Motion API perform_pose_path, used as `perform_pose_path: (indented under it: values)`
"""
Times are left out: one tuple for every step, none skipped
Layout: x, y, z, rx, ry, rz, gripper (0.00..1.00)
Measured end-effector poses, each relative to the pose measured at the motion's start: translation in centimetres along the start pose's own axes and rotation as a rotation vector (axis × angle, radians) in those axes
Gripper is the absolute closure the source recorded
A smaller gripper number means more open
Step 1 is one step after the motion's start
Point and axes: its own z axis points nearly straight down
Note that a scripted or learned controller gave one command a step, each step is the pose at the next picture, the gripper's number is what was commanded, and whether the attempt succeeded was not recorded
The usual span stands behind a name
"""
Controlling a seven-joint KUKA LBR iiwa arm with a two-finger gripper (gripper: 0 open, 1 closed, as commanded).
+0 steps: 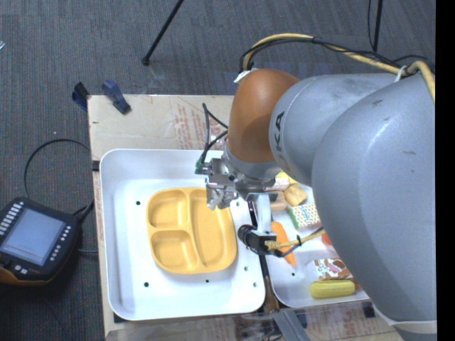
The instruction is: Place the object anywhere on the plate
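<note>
Looking down from the fixed camera, I take the yellow plate (pixel 190 230) as my landmark: it lies in the left white bin (pixel 121 247), three compartments, all of them bare. My pincer (pixel 219 194) hangs at the plate's upper right edge, just over the rim of its long right-hand compartment, and my own wrist hides its tips, so I cannot tell how it stands or whether anything is caught in it.

To the right of the plate, across the divide, the right bin (pixel 298 293) keeps the loose things: a carrot (pixel 282 239) closest to the plate, a small patterned box (pixel 304 214) beyond it, a corn cob (pixel 331 288) lower down, and a pale round piece (pixel 295 194) near my wrist. Which of these is my object I cannot tell.

As I judge it, nothing rests on the plate, so the placing is not yet done.
</note>
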Motion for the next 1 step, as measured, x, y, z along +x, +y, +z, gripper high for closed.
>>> perform_pose_path:
  values:
    - [-0.09,0.05,-0.1,-0.002,0.0,0.001,0.0]
